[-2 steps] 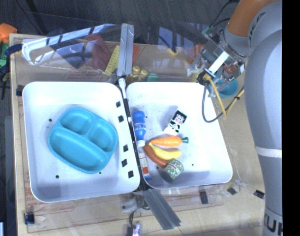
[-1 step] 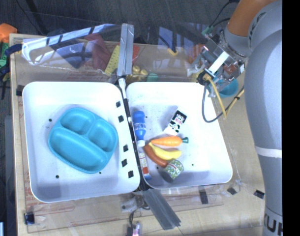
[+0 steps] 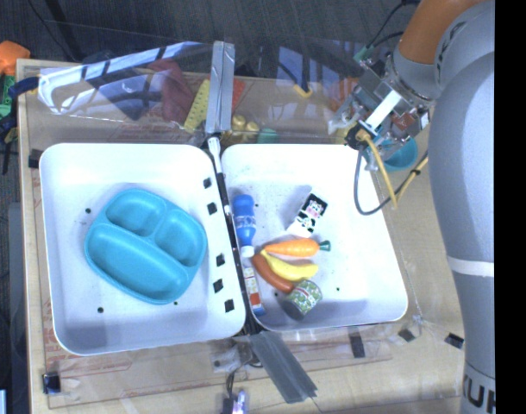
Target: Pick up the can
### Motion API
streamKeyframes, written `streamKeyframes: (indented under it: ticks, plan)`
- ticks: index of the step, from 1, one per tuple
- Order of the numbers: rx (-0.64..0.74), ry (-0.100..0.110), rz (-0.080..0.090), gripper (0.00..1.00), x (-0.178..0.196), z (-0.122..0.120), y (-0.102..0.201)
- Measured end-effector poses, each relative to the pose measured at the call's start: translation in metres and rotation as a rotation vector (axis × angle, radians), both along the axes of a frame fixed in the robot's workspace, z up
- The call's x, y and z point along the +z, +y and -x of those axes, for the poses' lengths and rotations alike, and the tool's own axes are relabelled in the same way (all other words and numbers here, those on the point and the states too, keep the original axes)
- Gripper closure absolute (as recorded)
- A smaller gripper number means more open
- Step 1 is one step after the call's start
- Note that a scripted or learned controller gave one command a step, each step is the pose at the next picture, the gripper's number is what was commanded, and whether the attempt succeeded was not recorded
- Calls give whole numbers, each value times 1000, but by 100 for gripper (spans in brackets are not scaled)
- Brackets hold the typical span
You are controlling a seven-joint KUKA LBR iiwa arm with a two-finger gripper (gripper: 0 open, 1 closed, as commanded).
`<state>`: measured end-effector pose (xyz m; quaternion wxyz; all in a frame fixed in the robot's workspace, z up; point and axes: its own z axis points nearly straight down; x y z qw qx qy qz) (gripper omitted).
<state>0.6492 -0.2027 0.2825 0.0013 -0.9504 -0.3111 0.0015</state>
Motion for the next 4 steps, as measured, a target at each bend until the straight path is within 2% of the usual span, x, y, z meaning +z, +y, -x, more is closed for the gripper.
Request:
streamKeyframes:
  ticks: [1,2,3,4]
  plan:
    - [12,3,-1,0,-119,6,49]
    - [18,5,-3,100,-110,6,50]
    - [-71,2,-1,100,-138,5,9]
    - [-214,-4,1,100,-155,-2,-5]
